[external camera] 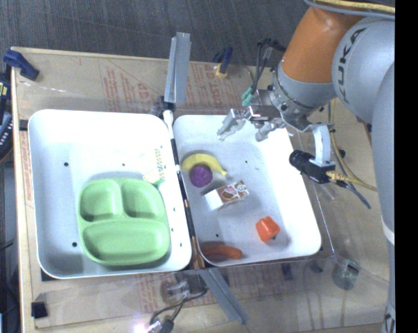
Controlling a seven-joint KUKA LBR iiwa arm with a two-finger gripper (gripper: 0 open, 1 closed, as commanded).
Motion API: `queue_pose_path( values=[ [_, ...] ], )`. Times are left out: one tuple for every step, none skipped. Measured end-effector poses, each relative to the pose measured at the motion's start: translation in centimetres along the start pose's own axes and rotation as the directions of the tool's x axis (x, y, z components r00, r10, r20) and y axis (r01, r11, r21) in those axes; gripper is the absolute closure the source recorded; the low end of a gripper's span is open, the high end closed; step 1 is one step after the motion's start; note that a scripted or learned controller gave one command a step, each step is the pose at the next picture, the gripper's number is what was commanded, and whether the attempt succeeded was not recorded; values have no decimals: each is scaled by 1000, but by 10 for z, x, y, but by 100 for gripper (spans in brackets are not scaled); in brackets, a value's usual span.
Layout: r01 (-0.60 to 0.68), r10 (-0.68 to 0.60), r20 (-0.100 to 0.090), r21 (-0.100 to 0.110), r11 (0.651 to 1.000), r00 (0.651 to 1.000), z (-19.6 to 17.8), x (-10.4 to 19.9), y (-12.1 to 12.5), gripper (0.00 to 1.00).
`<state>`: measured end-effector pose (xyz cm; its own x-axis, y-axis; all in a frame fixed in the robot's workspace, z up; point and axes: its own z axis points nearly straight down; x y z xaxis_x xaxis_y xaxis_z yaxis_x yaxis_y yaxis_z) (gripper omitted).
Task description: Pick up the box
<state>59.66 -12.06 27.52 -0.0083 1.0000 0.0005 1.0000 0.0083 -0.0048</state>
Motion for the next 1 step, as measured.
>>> queue_pose_path(
  values=[
    [-35,35,1,1,999,999,109,-82,-47,0]
  ],
)
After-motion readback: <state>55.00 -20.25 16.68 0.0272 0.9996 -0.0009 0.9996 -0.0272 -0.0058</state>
